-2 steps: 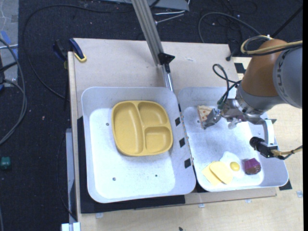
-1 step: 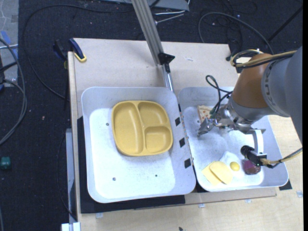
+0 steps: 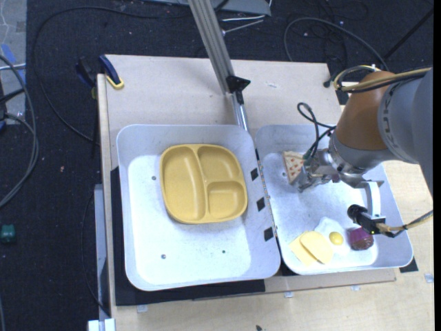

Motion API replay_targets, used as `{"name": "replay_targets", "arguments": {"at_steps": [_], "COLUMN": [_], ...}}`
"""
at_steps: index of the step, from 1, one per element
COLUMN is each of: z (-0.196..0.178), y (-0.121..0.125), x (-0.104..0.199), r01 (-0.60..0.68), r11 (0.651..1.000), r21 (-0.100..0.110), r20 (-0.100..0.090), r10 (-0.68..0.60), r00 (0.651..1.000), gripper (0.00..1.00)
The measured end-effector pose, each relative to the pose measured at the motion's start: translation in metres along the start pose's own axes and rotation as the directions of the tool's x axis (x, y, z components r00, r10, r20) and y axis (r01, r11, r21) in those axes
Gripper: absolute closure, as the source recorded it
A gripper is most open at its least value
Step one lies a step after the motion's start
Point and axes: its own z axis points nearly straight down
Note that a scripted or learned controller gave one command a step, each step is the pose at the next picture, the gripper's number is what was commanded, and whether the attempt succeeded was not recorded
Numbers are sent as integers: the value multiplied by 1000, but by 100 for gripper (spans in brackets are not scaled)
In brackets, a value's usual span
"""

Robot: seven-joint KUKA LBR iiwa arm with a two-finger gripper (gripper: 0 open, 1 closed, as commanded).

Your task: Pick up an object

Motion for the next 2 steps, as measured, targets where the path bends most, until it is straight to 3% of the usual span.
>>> {"name": "replay_targets", "arguments": {"at_steps": [2], "z": [-111], "y": [20], "x": [9], "r01": [6], "r11": [1000], "r21": [-6], "r20": [1], "r10": [-6], "r00": [1000], "gripper": [100]}}
